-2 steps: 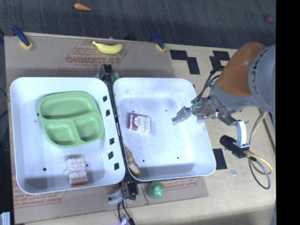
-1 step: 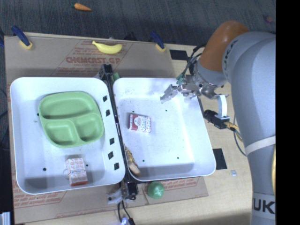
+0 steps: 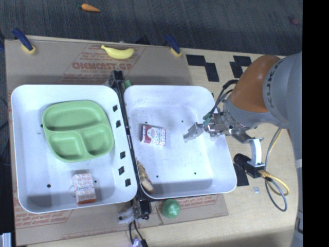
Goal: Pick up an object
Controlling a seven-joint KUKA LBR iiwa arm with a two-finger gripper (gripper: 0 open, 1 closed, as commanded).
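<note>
I see the table [image 3: 267, 210] w/ a cardboard sheet [image 3: 154, 60] under two white bins: left bin [image 3: 20, 138] and right bin [image 3: 221, 176], touching side by side. On the cardboard, behind the bins, lies a yellow banana [image 3: 118, 51]. Blue clamps [image 3: 24, 40] hold the cardboard's back edge, approx. at both corners. A green ball [image 3: 170, 208] sits just in front of the right bin. On the dark floor beyond, a small orange thing [image 3: 90, 7], maybe a carrot.
</note>
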